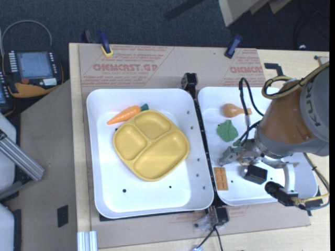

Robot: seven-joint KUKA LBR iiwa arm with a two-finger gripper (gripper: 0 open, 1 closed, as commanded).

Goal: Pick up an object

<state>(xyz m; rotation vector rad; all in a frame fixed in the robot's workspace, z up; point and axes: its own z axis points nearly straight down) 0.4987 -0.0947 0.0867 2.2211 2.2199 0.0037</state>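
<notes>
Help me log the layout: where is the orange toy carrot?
The orange toy carrot lies in the left white bin, against the upper-left edge of the yellow divided plate.

The scene is evenly and brightly lit from above. The white bins (99,156) are nearly washed out, shadows are kept soft and short, and focus is held throughout without noticeable blur.

Robotics lab or test cell, not home. Evidence: industrial arm (293,122) with orange band and loose cabling over bench; two white bins (99,140) side by side on cardboard sheet (157,67) held by blue clamps (104,43); handheld control pendant (32,69), likely robot's, at left; aluminium framing (18,150); dark carpet floor. Toy food confirms staged trials.
</notes>
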